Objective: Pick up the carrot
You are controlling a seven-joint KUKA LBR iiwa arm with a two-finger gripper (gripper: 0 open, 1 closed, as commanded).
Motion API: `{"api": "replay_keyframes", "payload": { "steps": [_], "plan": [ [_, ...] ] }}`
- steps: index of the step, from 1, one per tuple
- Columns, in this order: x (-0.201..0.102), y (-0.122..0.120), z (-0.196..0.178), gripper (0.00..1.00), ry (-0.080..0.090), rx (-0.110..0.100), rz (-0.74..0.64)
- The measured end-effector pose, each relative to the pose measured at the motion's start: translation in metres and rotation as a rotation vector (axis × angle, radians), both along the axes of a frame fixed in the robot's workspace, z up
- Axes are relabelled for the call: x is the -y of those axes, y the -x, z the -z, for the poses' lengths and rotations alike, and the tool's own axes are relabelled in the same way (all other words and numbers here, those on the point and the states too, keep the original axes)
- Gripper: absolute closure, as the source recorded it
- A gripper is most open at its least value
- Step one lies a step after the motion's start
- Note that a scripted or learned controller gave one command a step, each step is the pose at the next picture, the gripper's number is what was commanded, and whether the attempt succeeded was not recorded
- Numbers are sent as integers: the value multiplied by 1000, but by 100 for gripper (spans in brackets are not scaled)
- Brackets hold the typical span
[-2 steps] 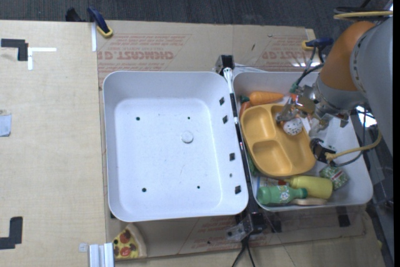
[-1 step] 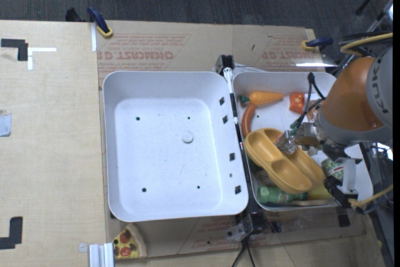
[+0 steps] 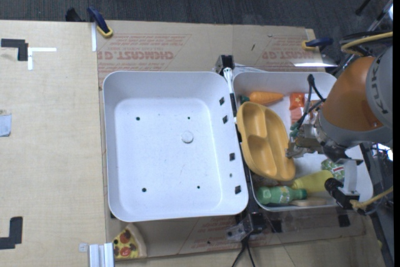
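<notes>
The arm's orange band (image 3: 350, 100) rides nearest the lens, above the right bin (image 3: 275, 79). Under it the tool (image 3: 299, 146) hangs low in that bin; whether it is released or clenched, I cannot tell. Touching its left side lies the yellow divided dish (image 3: 262, 141). The carrot (image 3: 265, 97) rests beyond the tool, against the far wall. Best to rise first, clear the dish's rim, then descend along the carrot's length.

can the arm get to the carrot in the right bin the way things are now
Probably yes. The carrot lies uncovered along the far wall of the right bin, beside the yellow dish, with nothing on top. The gripper hovers close by over the same bin.
</notes>
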State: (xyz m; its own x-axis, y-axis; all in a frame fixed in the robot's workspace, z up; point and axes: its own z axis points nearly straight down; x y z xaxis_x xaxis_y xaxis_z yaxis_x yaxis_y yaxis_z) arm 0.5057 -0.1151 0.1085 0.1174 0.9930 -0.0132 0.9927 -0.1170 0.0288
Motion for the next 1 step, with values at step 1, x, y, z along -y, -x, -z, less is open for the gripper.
{"api": "replay_keyframes", "payload": {
  "steps": [1],
  "plan": [
    [-7,-38,-109,100,-18,-24,312]
  ]
}}
